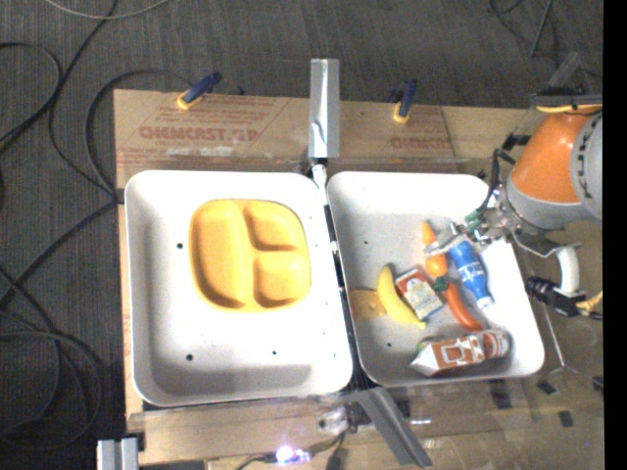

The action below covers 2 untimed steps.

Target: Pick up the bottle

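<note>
**Q:** Two bins on the bench. What does the nearer part of the right bin [364, 355] hold?

**A:** Nearest the bottom rim lies a carton [460, 352], flat on its side, red and white; its printing is too small to read. Above it, an orange carrot-shaped item [463, 307] runs at a slant, its upper end partly covered by other items. To the left lie a yellow banana [394, 298] and a small red-and-white packet [419, 293], touching or very nearly touching; the exact contact cannot be resolved.

**Q:** Where is the bottle?

**A:** The bottle [470, 273] is blue with a white label. It lies tilted in the right half of the right bin, just above the carrot-shaped item and near the right wall. Its upper end meets the gripper [474, 227].

**Q:** State of the gripper?

**A:** Not determinable. The fingertips merge with the bottle top and with a small orange item [429, 233] beside it. Whether the bottle sits between the fingers cannot be confirmed.

**Q:** And the arm?

**A:** The arm [556, 169] enters from the right. Its orange band is visible; the frame edge cuts off the rest.

**Q:** Left bin?

**A:** The left bin [157, 292] holds a yellow compartment tray [251, 254], lying flat near its centre.

**Q:** Farther back?

**A:** A cardboard sheet [235, 125] extends behind both bins, held by two blue-and-yellow clamps [198, 90]. Its red lettering is blurred. An upright metal post [323, 111] stands between the bins at the rear.
</note>
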Each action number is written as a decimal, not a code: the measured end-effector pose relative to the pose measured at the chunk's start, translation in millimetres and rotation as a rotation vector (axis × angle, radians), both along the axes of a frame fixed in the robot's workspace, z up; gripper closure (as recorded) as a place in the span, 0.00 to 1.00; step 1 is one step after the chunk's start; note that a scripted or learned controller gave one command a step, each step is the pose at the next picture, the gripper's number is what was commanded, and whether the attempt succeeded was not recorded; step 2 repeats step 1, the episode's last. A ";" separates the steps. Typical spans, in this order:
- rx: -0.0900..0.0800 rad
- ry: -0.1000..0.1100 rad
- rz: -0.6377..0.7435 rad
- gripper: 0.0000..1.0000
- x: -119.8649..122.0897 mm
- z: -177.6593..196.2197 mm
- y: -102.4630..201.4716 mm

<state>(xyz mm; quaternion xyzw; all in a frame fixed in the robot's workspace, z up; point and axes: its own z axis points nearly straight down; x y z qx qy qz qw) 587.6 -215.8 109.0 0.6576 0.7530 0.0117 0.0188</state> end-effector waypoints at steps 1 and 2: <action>-0.016 -0.027 -0.007 1.00 5.5 20.8 -8.7; -0.016 -0.027 -0.007 1.00 5.5 20.8 -8.7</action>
